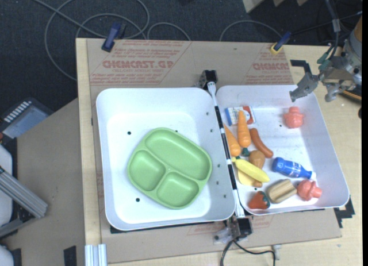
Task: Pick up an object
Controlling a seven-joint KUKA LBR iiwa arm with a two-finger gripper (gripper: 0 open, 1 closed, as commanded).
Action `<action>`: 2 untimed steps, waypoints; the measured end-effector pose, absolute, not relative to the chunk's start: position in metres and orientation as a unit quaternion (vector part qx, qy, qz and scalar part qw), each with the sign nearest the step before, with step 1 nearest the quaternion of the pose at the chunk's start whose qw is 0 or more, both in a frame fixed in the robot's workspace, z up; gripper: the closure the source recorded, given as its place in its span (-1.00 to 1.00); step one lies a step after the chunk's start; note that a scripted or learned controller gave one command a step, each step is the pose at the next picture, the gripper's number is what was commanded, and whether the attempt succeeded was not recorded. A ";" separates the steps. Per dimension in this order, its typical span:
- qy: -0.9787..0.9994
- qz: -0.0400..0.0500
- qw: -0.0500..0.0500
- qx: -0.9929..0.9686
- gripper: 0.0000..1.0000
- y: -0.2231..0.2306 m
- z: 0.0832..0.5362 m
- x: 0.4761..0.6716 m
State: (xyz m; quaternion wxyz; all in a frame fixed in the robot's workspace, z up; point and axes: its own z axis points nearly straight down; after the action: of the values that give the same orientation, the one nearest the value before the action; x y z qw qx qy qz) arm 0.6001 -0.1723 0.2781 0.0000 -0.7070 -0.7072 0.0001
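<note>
Now I am hovering at the right bin (322,144)'s upper right rim, my gripper (315,88) spread open and gripping nothing, while the pink toy (293,117) is lying just below-left of my fingertips.

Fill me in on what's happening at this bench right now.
A robot arm is reaching in from the right, its end effector poised over the upper right corner of the right bin with nothing between its fingers. That bin holds toy food: a pink piece nearest the end effector, a carrot, a banana, a blue bottle and more. The left bin holds a green divided plate. Nothing has been picked up yet.
</note>
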 end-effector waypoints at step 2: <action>-0.709 -0.002 0.005 -0.706 -1.00 -0.215 0.084 0.633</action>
State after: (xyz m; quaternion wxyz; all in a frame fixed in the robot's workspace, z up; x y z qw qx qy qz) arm 0.6325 -0.2146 0.0835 0.0046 -0.7057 -0.7085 -0.0019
